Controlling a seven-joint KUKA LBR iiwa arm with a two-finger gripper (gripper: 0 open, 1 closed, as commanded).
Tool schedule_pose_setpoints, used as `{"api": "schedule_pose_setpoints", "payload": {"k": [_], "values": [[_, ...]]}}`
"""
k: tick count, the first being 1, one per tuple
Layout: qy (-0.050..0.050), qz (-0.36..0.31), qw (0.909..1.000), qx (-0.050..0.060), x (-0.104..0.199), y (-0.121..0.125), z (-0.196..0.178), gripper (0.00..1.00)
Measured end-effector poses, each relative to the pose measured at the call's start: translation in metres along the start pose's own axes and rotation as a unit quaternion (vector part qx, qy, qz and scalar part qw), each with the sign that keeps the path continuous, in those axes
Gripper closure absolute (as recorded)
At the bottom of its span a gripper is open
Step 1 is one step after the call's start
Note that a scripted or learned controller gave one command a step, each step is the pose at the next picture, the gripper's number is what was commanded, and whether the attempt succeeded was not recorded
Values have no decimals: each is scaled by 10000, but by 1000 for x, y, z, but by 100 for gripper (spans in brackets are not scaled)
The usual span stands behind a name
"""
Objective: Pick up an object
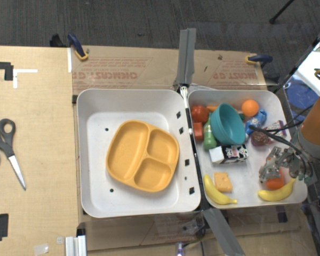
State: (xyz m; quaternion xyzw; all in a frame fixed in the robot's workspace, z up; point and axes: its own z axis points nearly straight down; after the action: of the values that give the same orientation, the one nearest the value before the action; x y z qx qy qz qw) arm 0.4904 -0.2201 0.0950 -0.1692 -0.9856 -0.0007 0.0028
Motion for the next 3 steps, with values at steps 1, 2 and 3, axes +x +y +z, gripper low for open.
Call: {"api": "schedule_pose_setpoints", "payload": {"k": [1,2,3], "values": [[-2,128,9999,2,-5,103,7,100],[-26,-1764,9843,3,-38,49,-37,100],[-3,831,9965,6,-13,107,7,100]]}}
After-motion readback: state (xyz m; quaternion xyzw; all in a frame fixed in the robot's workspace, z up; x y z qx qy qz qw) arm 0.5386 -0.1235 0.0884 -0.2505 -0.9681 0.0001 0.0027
